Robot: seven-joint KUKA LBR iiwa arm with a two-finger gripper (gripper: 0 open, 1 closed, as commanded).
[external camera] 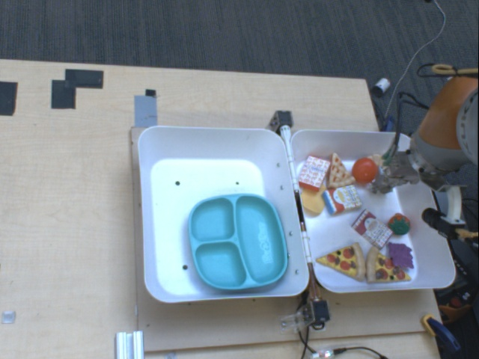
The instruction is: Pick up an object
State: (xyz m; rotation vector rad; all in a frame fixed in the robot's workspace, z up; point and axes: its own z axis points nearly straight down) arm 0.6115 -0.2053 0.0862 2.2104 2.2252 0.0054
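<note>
The right bin [430, 234] holds several toy foods. A red tomato [364, 170] lies near its back, with a small pizza wedge [339, 171] and a pink-and-white box [313, 172] to its left. My gripper [385, 178] hangs low over the bin, just right of the tomato and very close to it. I see nothing held in it. Further forward lie a red-and-blue carton [343, 198], a yellow piece [312, 203], a small patterned box [372, 228], a green-and-red ball [399, 224], a purple item [401, 256] and two pizza slices [343, 261].
The left bin [161, 200] holds a blue divided plate [238, 240]. A ridge [293, 193] separates the two bins. The grey arm with its orange band [449, 118] enters from the right, over the right bin's back corner. Cables [419, 58] trail behind it.
</note>
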